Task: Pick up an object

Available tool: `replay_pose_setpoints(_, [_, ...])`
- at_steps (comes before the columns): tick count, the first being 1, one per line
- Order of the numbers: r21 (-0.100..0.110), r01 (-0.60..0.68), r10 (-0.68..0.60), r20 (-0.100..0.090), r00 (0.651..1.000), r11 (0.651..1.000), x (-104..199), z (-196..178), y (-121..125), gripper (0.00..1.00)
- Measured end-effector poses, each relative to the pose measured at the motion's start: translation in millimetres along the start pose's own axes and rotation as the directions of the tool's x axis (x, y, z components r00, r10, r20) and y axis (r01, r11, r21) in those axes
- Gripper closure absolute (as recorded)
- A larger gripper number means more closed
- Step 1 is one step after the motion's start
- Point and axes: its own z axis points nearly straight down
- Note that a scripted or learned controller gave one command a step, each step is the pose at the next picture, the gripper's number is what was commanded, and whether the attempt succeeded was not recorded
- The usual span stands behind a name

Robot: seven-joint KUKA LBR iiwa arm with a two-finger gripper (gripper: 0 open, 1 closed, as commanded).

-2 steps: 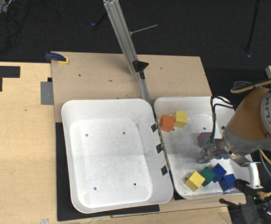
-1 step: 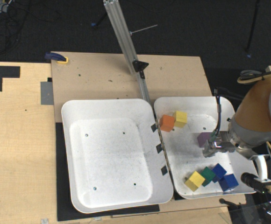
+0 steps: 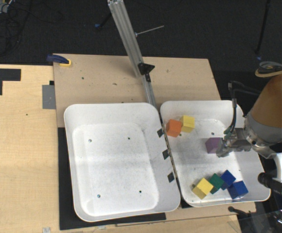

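Purple block [image 3: 212, 144] sits just beside the gripper [image 3: 223, 148], unlifted; whether the jaws grasp it cannot be told.

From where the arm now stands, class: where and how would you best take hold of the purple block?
Grip the purple block across its two flat, opposite side faces, coming straight down from above. It sits alone on the right bin floor with open space on its left and far sides, and the claw is already right beside it, so probably only a short shift is needed.
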Motion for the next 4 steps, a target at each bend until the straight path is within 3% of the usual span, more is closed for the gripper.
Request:
replay_pose_setpoints(1, [-0.001, 0.0, 0.0, 0.001, 1.0, 1.0, -10.0, -53.7, -4.6, 1.0])
replay_pose_setpoints(4, [0.006, 0.003, -0.003, -0.002, 1.0, 1.0, 135.3, -20.4, 42.4, 1.0])
